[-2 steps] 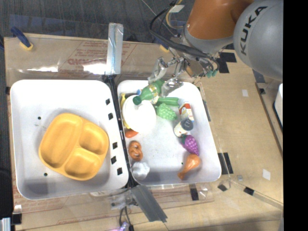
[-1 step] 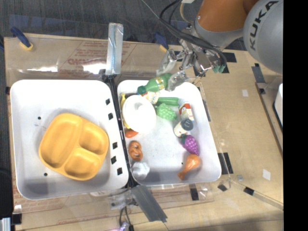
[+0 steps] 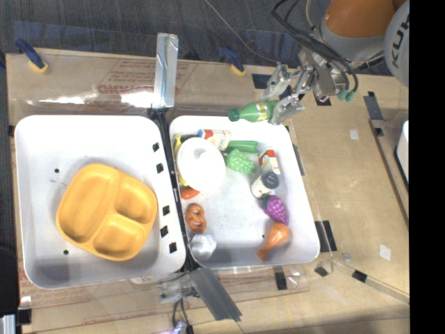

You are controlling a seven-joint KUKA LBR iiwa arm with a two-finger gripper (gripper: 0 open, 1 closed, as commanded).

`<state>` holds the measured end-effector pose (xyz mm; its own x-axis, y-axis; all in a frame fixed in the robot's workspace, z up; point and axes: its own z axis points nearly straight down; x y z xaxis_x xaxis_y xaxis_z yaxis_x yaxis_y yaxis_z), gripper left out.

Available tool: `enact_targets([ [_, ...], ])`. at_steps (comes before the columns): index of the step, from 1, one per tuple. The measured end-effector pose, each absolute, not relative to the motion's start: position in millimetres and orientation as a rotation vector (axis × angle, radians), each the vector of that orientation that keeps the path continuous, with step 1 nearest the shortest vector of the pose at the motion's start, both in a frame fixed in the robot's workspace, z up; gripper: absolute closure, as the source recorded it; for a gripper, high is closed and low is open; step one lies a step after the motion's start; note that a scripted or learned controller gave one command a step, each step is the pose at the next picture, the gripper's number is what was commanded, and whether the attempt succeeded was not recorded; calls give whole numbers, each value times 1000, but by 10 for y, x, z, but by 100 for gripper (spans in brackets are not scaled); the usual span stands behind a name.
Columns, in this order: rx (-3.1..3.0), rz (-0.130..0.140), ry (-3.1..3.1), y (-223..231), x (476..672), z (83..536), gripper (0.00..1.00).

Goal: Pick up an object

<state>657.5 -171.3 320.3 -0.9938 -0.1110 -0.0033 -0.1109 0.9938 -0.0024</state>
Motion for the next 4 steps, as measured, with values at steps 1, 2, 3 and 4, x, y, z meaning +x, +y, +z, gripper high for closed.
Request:
enact_targets([
  [1, -167, 3, 3142, -1152, 6016, 2366, 100],
  [2, -541, -3, 3091, -1559, 6126, 2637, 100],
  [3, -499, 0, 3101, -1669, 6305, 2318, 100],
  [4, -505, -4, 3094, -1655, 6325, 2445, 100],
])
